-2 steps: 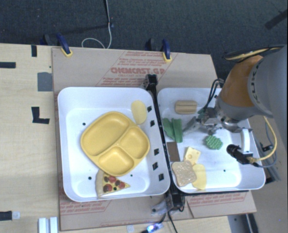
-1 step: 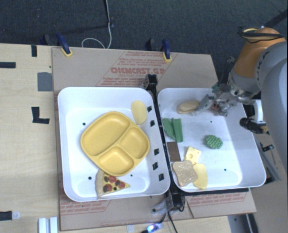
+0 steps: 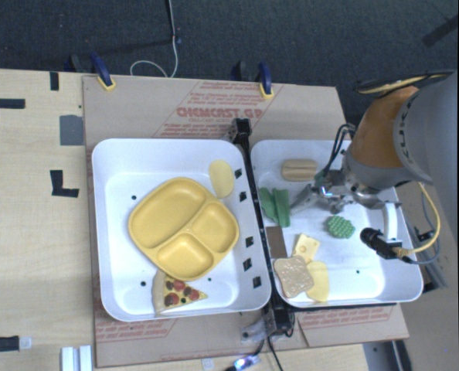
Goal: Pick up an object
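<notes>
Here, looking down from my remote seat, I see two shallow white bins side by side on a cardboard-covered counter (image 3: 175,107). The left bin (image 3: 110,207) holds a yellow divided plate (image 3: 183,226) at its middle, a pale yellow chip (image 3: 222,178) just beside the plate's upper right edge, and a toy pizza slice (image 3: 175,292) touching the plate's lower edge.

The right bin (image 3: 368,284) holds a tan bread roll (image 3: 299,169) near its upper left, a green leafy piece (image 3: 277,205) at its left side, a small green knobbly ball (image 3: 340,226) near the middle, and at the lower left a cheese wedge (image 3: 305,246), a toast slice (image 3: 293,276) and a yellow chip (image 3: 318,280) lying close together.

The grey arm with its orange band (image 3: 380,134) enters from the right of the frame. Its tool (image 3: 311,195) sits low in the right bin, between the roll and the green ball, just right of the leafy piece. I cannot tell how the tool is set, nor whether it grips anything.
</notes>
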Tool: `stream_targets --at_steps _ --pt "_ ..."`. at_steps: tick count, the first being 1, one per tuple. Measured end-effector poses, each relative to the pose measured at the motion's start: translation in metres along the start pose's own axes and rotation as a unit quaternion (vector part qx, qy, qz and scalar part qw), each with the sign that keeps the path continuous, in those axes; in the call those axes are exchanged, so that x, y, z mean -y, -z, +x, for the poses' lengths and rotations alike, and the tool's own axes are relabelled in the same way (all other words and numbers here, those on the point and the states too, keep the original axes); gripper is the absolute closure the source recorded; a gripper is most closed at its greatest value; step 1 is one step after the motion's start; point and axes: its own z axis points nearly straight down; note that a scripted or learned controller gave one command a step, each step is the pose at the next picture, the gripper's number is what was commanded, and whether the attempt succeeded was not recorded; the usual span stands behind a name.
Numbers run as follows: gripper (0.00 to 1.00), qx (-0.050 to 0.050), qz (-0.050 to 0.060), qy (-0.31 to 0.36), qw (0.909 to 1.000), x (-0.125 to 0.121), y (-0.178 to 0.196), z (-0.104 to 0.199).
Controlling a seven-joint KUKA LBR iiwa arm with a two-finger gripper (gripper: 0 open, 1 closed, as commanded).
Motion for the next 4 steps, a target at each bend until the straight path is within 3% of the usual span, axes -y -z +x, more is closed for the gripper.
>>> stream_targets --at_steps 1,2,3,4 --pt "0.0 -0.004 0.009 0.0 0.9999 -0.076 0.008 -0.069" --pt "0.0 0.001 -0.001 -0.001 1.0 0.004 0.001 -0.061" --pt "0.0 -0.001 0.0 0.001 1.0 -0.083 0.001 -0.068" --pt "0.0 0.001 -0.001 0.001 1.0 -0.03 0.001 -0.017"
